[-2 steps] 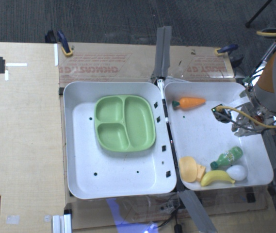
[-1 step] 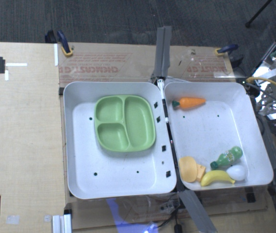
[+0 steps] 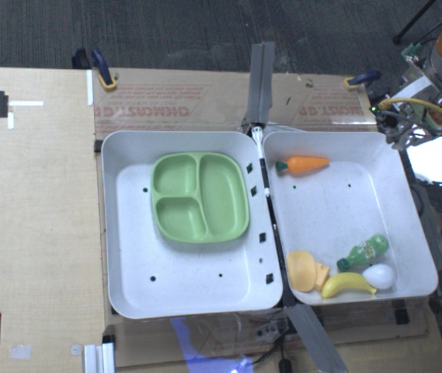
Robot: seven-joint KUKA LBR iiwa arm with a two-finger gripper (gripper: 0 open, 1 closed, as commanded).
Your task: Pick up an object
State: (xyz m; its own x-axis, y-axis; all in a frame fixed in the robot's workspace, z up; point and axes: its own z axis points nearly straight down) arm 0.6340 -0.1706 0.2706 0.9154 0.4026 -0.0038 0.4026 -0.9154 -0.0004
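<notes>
The right bin (image 3: 395,200) holds an orange carrot (image 3: 302,164) near its far left corner. Along its near edge lie a green bottle (image 3: 363,252), a white egg (image 3: 378,276), a yellow banana (image 3: 347,286) and a pale orange rounded piece (image 3: 306,271). My gripper (image 3: 398,124) hangs over the bin's far right corner, high up and well apart from all of these. Cables crowd around it.
A green divided plate (image 3: 200,197) lies in the left bin (image 3: 127,263). A grey divider bar (image 3: 261,84) runs back from between the bins. Blue clamps (image 3: 100,64) sit at the cardboard's far corners. A wooden bench top (image 3: 30,208) stretches to the left.
</notes>
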